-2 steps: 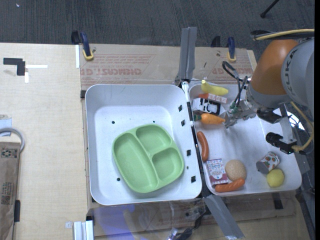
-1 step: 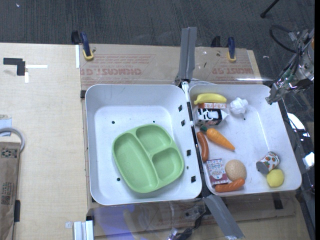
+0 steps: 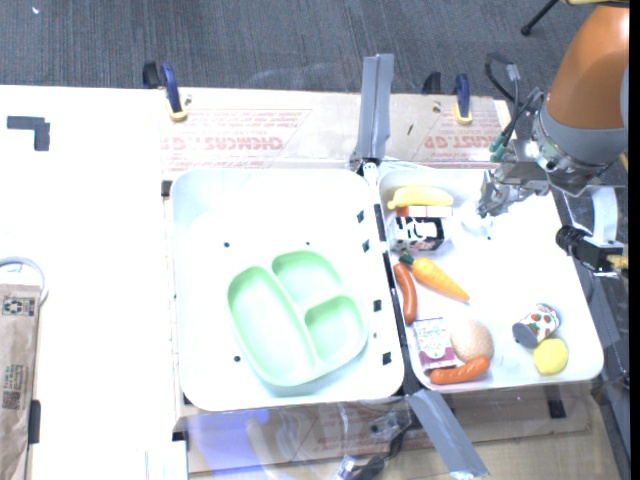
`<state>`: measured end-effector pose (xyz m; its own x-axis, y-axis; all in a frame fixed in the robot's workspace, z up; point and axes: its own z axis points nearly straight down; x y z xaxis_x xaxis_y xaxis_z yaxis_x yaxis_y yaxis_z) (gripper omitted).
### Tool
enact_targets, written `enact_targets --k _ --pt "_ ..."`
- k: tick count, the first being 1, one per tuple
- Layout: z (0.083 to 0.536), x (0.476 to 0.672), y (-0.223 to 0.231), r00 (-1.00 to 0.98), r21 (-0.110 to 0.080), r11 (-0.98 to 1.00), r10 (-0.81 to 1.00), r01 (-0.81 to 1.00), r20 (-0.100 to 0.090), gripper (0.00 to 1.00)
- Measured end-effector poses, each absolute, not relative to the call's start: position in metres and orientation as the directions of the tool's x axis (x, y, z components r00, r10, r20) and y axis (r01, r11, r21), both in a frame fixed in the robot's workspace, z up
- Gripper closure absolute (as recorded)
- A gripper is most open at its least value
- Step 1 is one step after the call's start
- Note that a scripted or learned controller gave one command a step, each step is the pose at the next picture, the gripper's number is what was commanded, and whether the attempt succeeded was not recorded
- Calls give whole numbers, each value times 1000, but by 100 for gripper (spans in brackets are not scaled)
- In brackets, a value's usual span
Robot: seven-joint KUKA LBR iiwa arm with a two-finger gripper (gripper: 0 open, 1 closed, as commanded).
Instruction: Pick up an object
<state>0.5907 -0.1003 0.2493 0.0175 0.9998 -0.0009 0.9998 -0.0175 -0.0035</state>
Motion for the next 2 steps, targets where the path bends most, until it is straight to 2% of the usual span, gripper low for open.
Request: enact_targets --k 1,2 --pt "249 591 -100 18 -3 -18 1000 1000 -1 0" --pt "170 539 -94 -35 -4 35 999 999 0 0"
